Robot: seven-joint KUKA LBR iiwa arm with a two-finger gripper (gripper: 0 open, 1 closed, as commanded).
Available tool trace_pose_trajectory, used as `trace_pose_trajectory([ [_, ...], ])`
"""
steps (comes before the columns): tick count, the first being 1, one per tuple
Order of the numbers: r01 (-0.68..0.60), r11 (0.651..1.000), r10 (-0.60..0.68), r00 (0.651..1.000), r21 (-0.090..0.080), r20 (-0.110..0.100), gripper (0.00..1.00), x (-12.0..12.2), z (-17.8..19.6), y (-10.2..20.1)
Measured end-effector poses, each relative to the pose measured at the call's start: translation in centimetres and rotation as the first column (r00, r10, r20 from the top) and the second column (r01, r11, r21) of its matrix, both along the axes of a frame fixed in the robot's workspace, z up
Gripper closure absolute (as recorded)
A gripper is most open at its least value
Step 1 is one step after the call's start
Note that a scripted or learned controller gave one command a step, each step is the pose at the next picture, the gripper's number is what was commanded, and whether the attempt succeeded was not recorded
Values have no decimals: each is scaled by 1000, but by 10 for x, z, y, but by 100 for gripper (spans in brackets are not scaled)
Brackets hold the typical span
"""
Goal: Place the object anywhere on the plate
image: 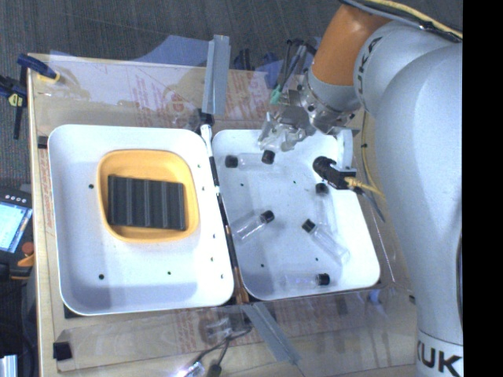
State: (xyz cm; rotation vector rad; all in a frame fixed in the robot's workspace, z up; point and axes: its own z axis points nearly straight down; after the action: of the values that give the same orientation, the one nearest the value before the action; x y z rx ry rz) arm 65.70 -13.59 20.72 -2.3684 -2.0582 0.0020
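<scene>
bench (118, 328): wood, two white bins | floor (118, 14): dark carpet | pincer (281, 137): grip unclear

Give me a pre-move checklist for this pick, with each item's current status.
1. Target available: several clear plastic vials with black caps lie in the right white bin, for example one near the middle: ok.
2. Destination ready: the yellow rounded plate sits in the left white bin, but a dark ribbed rack covers most of its middle; only the rim is bare: not ok.
3. Pincer placement: over the right bin's far edge, near a vial: ok.
4. Vial between the fingers: cannot tell.
5. Route to the plate: the raised divider between the bins must be cleared: cannot tell.
</scene>
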Motion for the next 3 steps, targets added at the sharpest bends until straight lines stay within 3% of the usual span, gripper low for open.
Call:
trace_pose_trajectory([
  [1, -219, 976, 219, 976, 0, -2, 100, -4, 6, 36],
  [2, -507, 862, 507, 862, 0, 0, 100, -1, -15, 60],
  [3, -527, 850, 527, 850, -2, 3, 100, -18, 24, 82],
])
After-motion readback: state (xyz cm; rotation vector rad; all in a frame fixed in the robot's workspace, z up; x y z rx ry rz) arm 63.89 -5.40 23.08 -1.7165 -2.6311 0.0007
